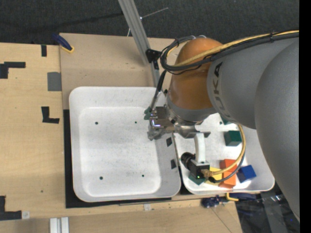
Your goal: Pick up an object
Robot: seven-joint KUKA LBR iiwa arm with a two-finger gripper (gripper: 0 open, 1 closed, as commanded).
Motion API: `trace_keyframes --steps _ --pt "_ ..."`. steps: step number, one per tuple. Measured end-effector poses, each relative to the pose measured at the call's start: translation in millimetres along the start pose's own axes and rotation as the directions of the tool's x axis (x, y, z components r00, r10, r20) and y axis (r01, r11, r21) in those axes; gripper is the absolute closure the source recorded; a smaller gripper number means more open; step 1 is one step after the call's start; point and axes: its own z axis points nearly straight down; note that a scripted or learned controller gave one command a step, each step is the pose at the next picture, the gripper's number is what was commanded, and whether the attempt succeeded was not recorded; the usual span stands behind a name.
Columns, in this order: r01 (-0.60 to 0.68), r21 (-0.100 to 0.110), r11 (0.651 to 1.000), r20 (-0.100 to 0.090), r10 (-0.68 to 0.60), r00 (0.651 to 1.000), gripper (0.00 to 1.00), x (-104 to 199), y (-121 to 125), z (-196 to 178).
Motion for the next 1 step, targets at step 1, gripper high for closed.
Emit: trace_keyframes --steps 1 --pt "-0.006 -0.001 1.000 0.002 0.006 1.000 0.00 -4.1 0.6 0.0"
